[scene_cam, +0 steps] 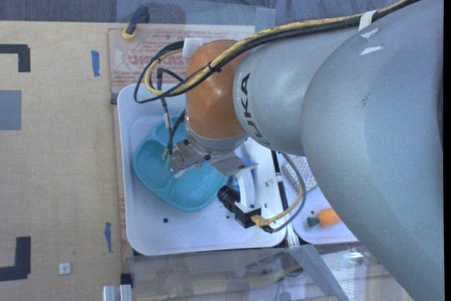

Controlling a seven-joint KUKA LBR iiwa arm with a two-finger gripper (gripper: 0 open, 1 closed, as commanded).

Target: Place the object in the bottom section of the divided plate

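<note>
A teal divided plate lies in the left white bin, partly under the arm. The arm's orange band and wrist hang right above the plate's right half and hide the gripper's tips. A small orange object with a green bit lies in the right bin, near its front edge, well to the right of the plate.
Black and yellow cables loop around the wrist over the left bin's back part. The big grey arm body covers the right half of the view. A wooden bench top with black and blue tape marks spreads to the left.
</note>
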